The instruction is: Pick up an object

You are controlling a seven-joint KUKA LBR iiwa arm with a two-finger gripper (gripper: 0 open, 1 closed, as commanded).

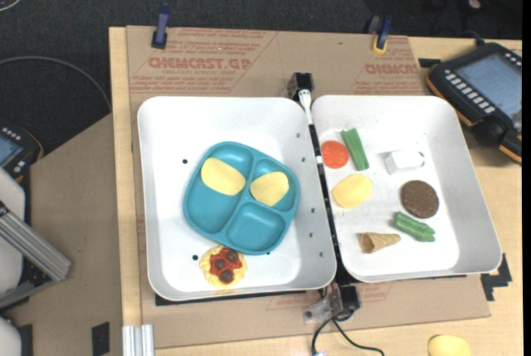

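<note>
1. Largest risk, in my judgement: the blue divided tray (241, 221) in the left bin (158, 180). It is broad and shallow, and you should expect a two-finger grasp to slip off its rim or to tip it and spill the two yellow pieces.
2. Next risk: crowding in the right bin (465, 251). The orange-red disc (334, 153) touches or nearly touches the green stick (356, 148), so a descent there could nudge one while closing on the other.
3. Lesser risk: flat items. The brown round biscuit (419, 198) and the small pizza piece (222, 265) lie low on the bin floor and may offer little to close on.
4. Left bin contents: the blue tray sits near its middle, tilted. One yellow piece (222, 176) lies in its upper-left compartment, another (270, 188) in its upper-right, and the lower compartment is bare. The pizza piece lies just beside the tray's lower edge, on the bin floor.
5. Right bin contents, all candidates for the pick: biscuit, yellow lump (352, 191), green stick, green pod (413, 226), white block (402, 160), disc, tan cone (378, 241).
6. The white block and the cone stand well apart from their neighbours; treat these as your likeliest clean picks.
</note>
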